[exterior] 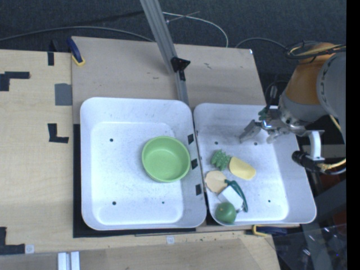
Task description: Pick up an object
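Objects: green ball (225, 212), white-green item (233, 194), tan disc (215, 180), yellow piece (242, 168), green knobbly toy (221, 160), clustered in R bin (292, 207), front half.
Bowl: we see green bowl (165, 158) in L bin (101, 151).
Gripper: gripper (260, 134) above R bin's back part, fingers spread, nothing betw. them.

This looks like a robot lab: a wooden bench (140, 77) with black tape marks holds two white bins (101, 122), a metal pole (160, 27) stands behind them, and loose cables (208, 24) lie on the dark floor beyond.
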Robot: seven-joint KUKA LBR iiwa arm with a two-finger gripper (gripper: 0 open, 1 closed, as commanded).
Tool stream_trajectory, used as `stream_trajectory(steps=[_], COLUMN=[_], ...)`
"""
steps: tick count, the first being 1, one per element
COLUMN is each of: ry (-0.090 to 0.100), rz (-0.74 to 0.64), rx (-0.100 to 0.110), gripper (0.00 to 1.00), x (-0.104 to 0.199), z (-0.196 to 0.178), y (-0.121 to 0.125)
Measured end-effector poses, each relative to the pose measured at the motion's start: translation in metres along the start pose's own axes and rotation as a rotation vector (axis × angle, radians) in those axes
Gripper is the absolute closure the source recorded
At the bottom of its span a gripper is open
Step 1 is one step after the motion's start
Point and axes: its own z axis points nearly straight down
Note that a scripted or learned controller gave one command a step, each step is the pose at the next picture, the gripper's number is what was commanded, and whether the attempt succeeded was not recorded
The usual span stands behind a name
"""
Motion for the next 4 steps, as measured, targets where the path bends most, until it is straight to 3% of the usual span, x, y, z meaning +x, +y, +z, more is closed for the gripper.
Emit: stream_trajectory(steps=[1, 3, 4], ry=[-0.001, -0.001, 0.001], rz=[-0.002, 0.001, -0.005], rx=[-0.004, -0.008, -0.007], gripper=[1.00, 1.00, 1.00], x=[0.000, -0.002, 0.053], z=[-0.013, -0.081, -0.095], y=[0.001, 0.001, 0.008])
